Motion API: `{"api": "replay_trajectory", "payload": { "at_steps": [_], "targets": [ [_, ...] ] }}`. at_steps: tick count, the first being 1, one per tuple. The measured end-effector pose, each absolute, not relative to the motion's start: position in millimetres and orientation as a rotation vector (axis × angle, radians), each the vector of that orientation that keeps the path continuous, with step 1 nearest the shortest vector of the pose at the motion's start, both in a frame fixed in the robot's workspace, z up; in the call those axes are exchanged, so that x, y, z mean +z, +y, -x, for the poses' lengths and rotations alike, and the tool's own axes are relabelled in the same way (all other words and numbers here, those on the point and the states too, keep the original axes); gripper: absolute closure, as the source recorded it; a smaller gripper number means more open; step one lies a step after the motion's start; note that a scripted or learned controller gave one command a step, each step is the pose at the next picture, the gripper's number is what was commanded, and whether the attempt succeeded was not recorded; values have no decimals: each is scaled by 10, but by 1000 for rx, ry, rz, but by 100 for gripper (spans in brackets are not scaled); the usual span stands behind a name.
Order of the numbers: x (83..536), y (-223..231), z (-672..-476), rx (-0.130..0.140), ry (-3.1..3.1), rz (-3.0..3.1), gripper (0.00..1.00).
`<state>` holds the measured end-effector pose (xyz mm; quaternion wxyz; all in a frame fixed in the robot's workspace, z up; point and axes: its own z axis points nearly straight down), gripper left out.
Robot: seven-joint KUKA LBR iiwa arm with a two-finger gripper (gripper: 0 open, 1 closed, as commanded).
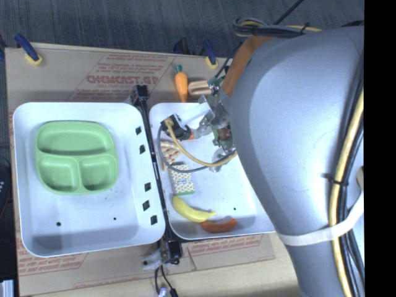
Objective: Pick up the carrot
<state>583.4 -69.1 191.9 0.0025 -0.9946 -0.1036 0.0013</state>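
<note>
**Reach phase: carrot not yet grasped, sits outside the bins**

Carrot lies on the bench just beyond the far rim of the right bin, touching nothing white, next to a tan cylinder-like item. Long axis runs roughly up-down in the camera view, slightly tilted; green top points away toward the far bench edge, orange body toward the bin.

Gripper hangs over the right bin's upper half, near the carrot but apart from it. Cables and wrist hardware clutter it; cannot tell whether the fingers are released or clenched. Nothing visible between them.

Judgement: approach step, grasp not begun. Next move calls for shifting up and left past the bin rim, aligning the fingers across the carrot's short width, then descending.

Also in the right bin: banana, red sausage-like item, patterned packet. Left bin holds a green divided plate.
</note>
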Motion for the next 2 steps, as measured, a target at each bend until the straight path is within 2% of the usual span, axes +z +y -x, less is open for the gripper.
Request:
{"api": "replay_trajectory", "payload": {
  "at_steps": [1, 2],
  "targets": [
    [1473, -974, -6356, 8, -409, 3110, 0],
    [906, -1019, -5980, 10, -323, 3120, 0]
  ]
}}
